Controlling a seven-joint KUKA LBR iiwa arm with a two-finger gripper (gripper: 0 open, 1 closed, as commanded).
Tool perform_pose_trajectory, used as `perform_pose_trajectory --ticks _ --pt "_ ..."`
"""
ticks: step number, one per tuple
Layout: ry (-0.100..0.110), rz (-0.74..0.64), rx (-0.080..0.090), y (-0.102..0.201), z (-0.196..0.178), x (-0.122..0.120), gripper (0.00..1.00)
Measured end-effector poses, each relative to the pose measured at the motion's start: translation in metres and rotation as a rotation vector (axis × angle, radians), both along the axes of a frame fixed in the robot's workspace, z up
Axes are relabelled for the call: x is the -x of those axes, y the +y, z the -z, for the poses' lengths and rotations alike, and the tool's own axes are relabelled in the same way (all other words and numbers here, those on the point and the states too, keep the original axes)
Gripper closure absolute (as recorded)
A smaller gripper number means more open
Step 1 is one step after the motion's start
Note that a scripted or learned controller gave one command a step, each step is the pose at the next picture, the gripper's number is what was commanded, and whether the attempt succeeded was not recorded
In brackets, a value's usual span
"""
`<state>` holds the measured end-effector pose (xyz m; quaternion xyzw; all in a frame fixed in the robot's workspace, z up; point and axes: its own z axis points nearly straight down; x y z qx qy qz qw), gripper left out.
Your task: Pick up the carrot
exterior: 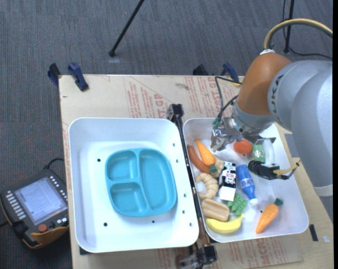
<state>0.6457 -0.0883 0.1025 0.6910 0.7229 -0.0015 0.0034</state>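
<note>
Two toy carrots lie in the right bin [295, 198]. One carrot [205, 151] lies slantwise at the bin's upper left, its green top pointing down-right, beside a reddish sausage [195, 159]. The other carrot [267, 217] lies near the bin's lower right corner with its green top pointing up. My gripper [221, 141] hangs just right of the upper carrot's tip, over the bin's top left area. Its fingers stand open with nothing between them.
The right bin also holds a red tomato [243, 146], a blue bottle [246, 182], a banana [224, 225], a bread roll [215, 209] and several other toys, tightly packed. The left bin [85, 150] holds a blue divided plate [141, 181].
</note>
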Motion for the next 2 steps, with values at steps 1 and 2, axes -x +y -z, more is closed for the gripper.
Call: perform_pose_trajectory --ticks 1,2 --pt "-0.004 0.002 0.009 -0.004 -0.002 -0.001 0.0" --pt "0.003 -0.147 -0.007 0.054 -0.086 0.011 0.0"
